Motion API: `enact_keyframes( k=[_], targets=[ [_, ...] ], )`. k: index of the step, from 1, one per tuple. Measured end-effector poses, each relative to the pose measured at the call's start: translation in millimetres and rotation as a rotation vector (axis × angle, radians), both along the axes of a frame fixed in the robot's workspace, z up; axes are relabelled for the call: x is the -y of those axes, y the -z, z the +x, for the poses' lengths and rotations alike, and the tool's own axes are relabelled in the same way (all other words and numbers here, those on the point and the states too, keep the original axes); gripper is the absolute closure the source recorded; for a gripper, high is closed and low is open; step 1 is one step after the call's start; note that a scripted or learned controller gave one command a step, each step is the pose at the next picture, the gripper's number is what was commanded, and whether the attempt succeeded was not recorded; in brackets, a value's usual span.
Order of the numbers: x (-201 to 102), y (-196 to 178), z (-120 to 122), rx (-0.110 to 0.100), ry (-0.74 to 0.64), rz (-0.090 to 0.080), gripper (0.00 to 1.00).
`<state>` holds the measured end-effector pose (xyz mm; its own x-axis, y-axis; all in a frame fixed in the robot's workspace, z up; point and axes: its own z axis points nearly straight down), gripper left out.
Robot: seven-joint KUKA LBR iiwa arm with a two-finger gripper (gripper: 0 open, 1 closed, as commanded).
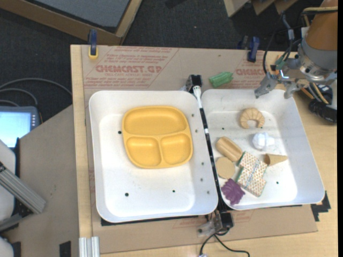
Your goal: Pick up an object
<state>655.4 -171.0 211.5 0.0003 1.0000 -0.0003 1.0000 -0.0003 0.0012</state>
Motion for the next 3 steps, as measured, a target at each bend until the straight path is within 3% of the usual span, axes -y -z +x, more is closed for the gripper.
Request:
enact_keyframes(
  k=[1,2,3],
  targets=[
    [-23,120,9,-0.01,-0.003,0.003,0.0],
    [-22,101,12,0.002,-0.002,-0.001,1.0],
    [-22,101,12,0.001,-0.002,-0.001,0.0]
  ],
)
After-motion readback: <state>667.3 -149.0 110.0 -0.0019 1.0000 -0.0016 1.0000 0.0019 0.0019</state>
